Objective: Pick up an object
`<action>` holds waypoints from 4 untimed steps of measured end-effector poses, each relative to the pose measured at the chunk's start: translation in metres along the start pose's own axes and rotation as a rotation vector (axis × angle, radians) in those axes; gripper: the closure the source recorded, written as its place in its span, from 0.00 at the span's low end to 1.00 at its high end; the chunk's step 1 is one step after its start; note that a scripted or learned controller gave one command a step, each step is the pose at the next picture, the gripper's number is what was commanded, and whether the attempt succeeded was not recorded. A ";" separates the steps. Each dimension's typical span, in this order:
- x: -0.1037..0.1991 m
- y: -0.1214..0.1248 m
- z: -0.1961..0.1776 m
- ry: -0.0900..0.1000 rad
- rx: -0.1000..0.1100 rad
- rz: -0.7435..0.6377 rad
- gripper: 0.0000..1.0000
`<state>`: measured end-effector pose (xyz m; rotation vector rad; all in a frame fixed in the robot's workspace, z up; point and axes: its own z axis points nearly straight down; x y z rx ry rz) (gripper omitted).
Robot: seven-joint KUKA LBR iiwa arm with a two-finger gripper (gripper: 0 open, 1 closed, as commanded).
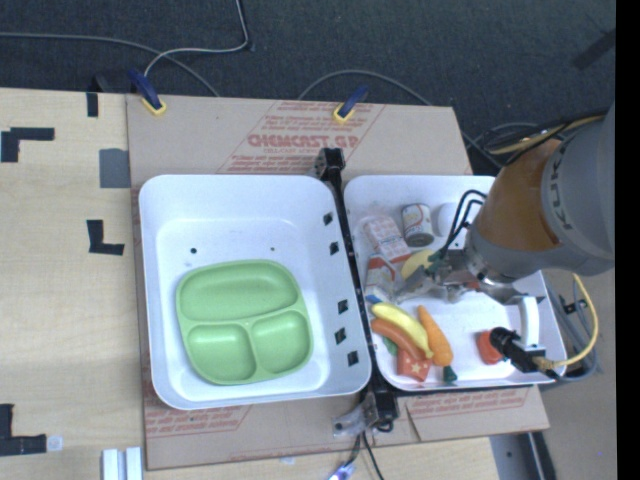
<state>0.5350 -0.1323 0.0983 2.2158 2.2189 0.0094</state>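
- Your target, the toy banana [399,321], lies in the right bin [470,367], touching the carrot [434,334].
- It looks light, rigid and slick; grip across its middle.
- It's yellow and curved.
- The claw [436,268] hovers nearby; I cannot tell its opening.

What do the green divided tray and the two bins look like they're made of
The green divided tray looks like moulded plastic, matte, with soft rounded compartment edges. The left bin and right bin seem glossy white plastic, with rounded rims; this view can't confirm it.
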 end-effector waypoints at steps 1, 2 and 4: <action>0.021 0.050 0.012 -0.001 0.005 -0.001 0.00; 0.033 0.092 0.013 -0.007 0.004 0.001 0.00; 0.086 0.060 -0.086 0.000 0.009 -0.001 1.00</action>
